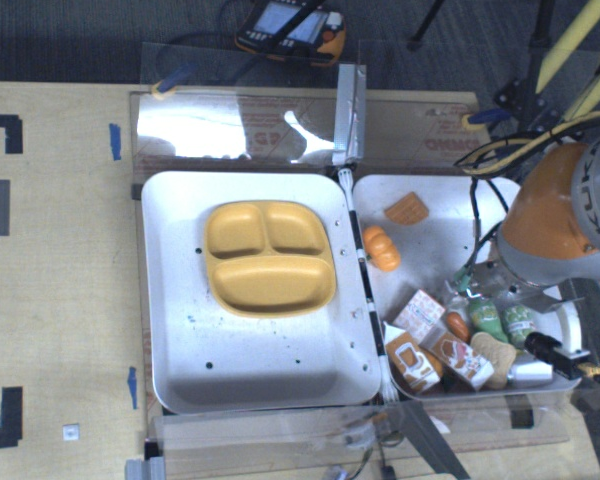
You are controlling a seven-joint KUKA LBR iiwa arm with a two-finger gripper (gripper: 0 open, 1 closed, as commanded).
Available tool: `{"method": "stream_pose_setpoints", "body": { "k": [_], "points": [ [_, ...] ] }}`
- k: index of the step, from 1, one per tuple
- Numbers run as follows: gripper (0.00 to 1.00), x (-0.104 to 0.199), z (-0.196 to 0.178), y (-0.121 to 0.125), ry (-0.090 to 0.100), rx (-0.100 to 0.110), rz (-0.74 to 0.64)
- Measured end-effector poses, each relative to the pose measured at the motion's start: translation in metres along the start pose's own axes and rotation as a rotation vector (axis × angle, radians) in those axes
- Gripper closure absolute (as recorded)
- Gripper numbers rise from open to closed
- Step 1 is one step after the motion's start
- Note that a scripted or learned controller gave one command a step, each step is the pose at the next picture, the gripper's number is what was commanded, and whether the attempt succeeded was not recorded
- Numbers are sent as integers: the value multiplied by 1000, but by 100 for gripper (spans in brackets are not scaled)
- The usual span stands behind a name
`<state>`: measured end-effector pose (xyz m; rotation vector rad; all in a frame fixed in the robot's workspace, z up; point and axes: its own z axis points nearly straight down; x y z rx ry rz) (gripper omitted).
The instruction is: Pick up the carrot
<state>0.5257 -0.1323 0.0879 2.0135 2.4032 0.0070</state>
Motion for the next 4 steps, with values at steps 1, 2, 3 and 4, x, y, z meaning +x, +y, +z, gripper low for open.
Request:
{"method": "stream_pose_setpoints", "body": {
  "k": [1, 2, 3, 4],
  "points": [
    [100, -34, 0, -50, -3, 0, -455],
    [100, -79, 0, -57, 2, -3, -686],
    [100, -81, 0, -58, -2, -2, -886],
    [100, -81, -10, -56, -5, -6, -884]
  ]
}}
